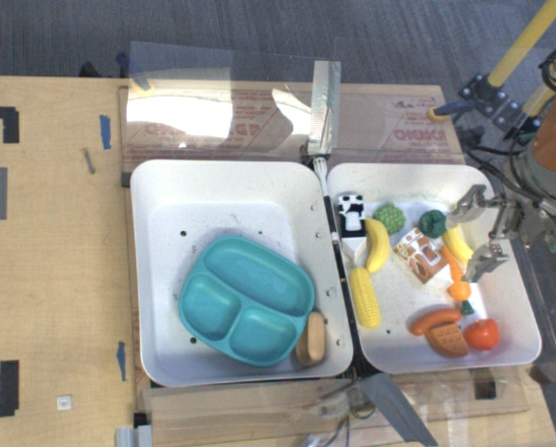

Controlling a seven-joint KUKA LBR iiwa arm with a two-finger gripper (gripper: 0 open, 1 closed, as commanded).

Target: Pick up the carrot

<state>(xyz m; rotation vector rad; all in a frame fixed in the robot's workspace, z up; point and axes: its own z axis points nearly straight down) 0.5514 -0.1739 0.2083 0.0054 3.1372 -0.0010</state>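
The carrot (457, 281) is a small orange piece in the right bin (524, 343), lying between a yellow item (457, 244) and a red tomato (482, 333). My gripper (478, 231) reaches in from the right, just above and to the right of the carrot. It is open, and its fingers (488, 258) have nothing between them. The lower finger ends close to the carrot's right side; I cannot tell if they touch.
The right bin also holds a banana (378, 245), corn (365, 296), broccoli (388, 218), an orange-white box (420, 254), a sausage (433, 320) and a black-white toy (352, 214). The left bin (166, 194) holds a teal divided plate (248, 298) and a bread roll (311, 337).
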